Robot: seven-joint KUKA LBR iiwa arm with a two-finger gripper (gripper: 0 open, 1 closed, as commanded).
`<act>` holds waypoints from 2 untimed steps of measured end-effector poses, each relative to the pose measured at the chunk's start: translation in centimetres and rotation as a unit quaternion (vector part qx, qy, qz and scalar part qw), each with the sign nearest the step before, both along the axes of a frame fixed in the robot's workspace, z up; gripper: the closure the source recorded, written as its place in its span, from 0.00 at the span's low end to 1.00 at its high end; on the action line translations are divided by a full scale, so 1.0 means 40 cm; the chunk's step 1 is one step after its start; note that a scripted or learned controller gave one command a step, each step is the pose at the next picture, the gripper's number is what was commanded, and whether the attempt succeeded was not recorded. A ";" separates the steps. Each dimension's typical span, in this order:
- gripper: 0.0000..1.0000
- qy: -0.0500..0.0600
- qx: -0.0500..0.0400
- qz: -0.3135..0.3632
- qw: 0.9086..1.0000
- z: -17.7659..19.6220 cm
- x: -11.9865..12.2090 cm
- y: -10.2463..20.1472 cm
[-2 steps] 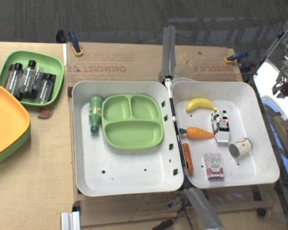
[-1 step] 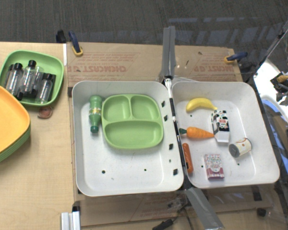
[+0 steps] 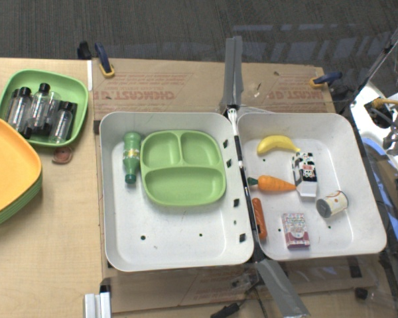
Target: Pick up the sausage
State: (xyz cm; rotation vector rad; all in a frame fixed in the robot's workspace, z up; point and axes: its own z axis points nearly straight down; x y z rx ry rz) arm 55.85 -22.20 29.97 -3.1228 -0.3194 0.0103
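White right bin [image 3: 358, 240]: slim reddish sausage [image 3: 259, 218] against left wall; jaws state indiscernible.

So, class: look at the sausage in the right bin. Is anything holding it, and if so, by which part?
Nothing holds it. The sausage lies loose against the left wall of the right bin, just below the carrot.

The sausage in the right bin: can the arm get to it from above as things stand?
Probably yes, though awkwardly. Nothing covers the sausage, but it lies along the right bin's left wall, with the carrot just beyond its upper end.
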 end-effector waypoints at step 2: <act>1.00 0.005 0.001 0.004 1.000 0.036 0.000 -0.001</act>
